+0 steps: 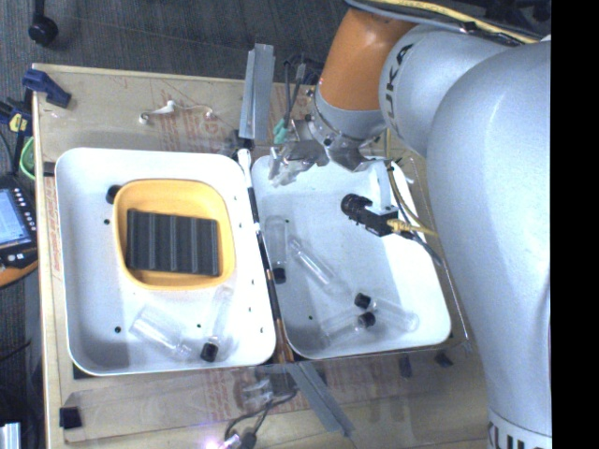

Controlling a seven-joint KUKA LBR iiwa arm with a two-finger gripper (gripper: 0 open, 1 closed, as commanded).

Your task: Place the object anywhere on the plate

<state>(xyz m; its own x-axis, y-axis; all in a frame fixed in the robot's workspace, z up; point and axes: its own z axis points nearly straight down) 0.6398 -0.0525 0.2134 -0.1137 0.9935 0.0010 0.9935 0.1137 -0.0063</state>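
Dark lettering noted on the grey arm (468, 157) just below the orange band (360, 50), partly turned away; unreadable. No other legible text, labels or numbers found.

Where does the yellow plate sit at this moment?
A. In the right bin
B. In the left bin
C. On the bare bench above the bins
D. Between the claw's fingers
B: the yellow plate lies flat inside the left bin, carrying a dark ribbed block.
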